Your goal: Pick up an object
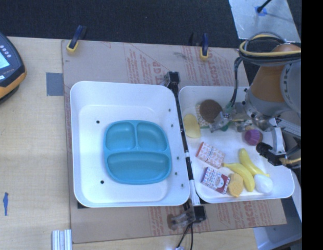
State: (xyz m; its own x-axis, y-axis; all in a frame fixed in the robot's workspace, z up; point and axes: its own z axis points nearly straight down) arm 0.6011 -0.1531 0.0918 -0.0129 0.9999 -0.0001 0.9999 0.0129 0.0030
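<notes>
The right bin holds several small objects. A brown round piece lies at its far left, with a pale yellow piece beside it. Two red-and-white packets lie in the middle. Two yellow bananas, an orange disc and a white egg sit near the front. A purple piece rests under the arm. My gripper is low in the bin, just right of the brown piece and touching or nearly touching it. I see nothing held in it.
The left bin holds a blue divided plate. The grey and orange arm covers the right bin's far right corner. Clamps stand at the bench's far edge, and a yellow-black device lies at far left.
</notes>
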